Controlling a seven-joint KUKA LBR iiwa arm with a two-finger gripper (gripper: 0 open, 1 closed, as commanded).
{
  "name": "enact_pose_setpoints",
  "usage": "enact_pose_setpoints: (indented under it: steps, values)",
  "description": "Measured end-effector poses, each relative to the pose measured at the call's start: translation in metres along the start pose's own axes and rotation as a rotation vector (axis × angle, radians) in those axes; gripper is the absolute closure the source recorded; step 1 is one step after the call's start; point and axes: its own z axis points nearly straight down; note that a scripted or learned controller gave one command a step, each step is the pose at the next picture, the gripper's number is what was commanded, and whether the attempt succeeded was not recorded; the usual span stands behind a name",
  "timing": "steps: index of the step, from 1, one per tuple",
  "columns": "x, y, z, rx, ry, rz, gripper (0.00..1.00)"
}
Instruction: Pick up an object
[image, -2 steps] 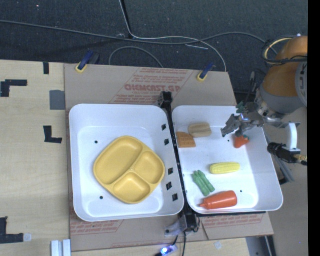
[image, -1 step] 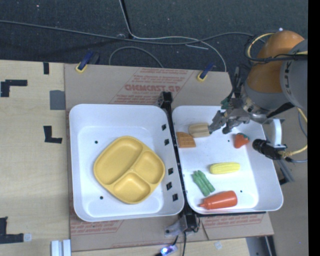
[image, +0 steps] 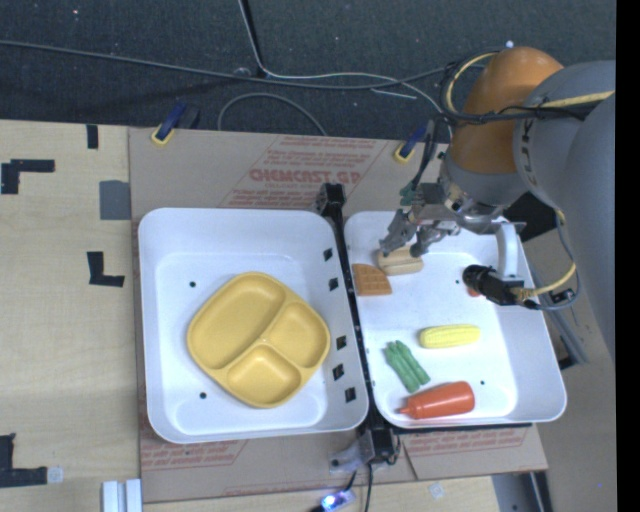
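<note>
Tool (image: 412, 240) fingers straddle, we judge, the tan bread-like block (image: 402, 264) at the back of the right bin (image: 535, 385) (whether they pinch it we cannot tell), presumably lined up to grab it, the arm (image: 500, 110) bending steeply down from the right.

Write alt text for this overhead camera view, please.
A robot gripper reaches into the right bin, over a tan block; a cracker, corn, green beans and a carrot lie nearby. The left bin holds a yellow divided plate.
</note>
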Motion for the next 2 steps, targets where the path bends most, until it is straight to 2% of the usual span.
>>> enact_pose_setpoints:
  steps: [1,2]
  values:
    - [0.052,0.007,-0.012,-0.001,0.001,0.000,1.00]
    - [0.100,0.023,-0.021,-0.001,0.000,0.000,1.00]
